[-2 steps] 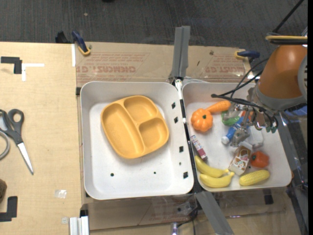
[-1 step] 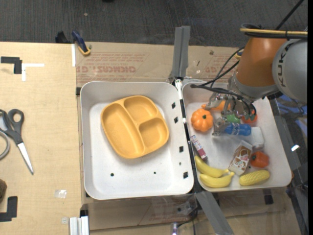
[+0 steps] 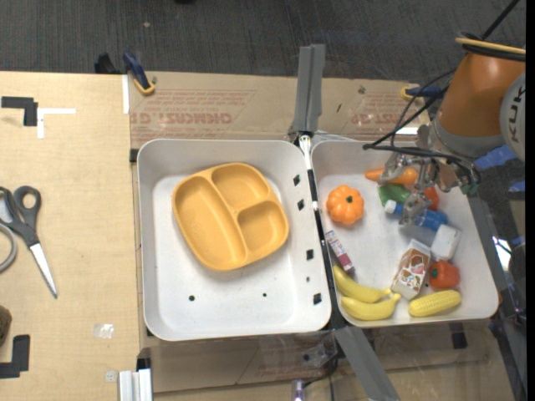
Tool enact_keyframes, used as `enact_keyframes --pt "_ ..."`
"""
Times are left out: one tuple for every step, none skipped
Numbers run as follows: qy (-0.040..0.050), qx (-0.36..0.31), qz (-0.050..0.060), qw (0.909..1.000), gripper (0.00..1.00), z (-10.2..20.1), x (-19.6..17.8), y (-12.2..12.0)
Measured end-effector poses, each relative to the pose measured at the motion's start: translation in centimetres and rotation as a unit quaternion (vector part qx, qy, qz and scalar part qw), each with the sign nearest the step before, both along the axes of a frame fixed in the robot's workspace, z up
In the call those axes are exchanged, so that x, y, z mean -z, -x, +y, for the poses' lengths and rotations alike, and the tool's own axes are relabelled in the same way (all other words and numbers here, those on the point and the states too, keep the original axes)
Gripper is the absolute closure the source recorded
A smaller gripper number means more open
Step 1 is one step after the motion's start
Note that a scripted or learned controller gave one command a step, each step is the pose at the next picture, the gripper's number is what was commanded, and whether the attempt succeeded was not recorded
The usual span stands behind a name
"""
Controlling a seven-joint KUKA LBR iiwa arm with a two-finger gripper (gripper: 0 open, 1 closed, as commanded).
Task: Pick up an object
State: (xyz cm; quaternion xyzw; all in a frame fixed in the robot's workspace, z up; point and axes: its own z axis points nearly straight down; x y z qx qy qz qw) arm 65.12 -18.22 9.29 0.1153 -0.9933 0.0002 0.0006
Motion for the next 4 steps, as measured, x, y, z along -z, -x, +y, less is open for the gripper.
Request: enact_keyframes --pt "-0.0103 -0.058 0.007 0.9982 0.00 -1.9 0.1 -0.8" --pt "-0.0020 0.022 0.005 0.9997 0.00 7.1 0.2 -0.6" --pt "-0.0001 -0.082 -0.003 0.9966 0.00 1.2 0.0 5.8" --pt "-0.0002 -0.053 -0.004 0.9986 0.00 0.7 -0.1 4.9"
